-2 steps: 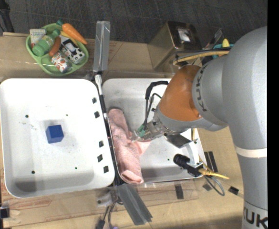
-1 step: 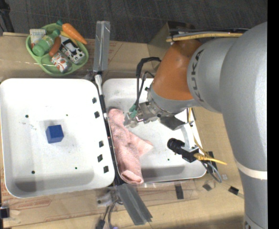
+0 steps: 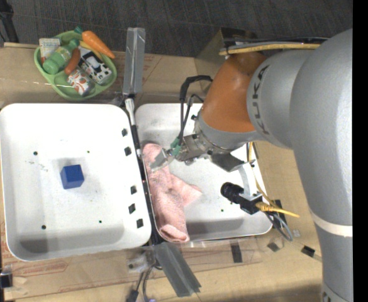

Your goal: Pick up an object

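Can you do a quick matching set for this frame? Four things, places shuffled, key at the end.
Things:
1. blue cube
2. pink cloth
3. green bowl of toy food
4. gripper

Places:
A. on the bench beyond the left bin's far corner
B. at the top end of the pink cloth
C. on the floor of the left bin
D. in the right bin, along its left wall

Pairs: 1-C, 2-D, 3-A, 4-B
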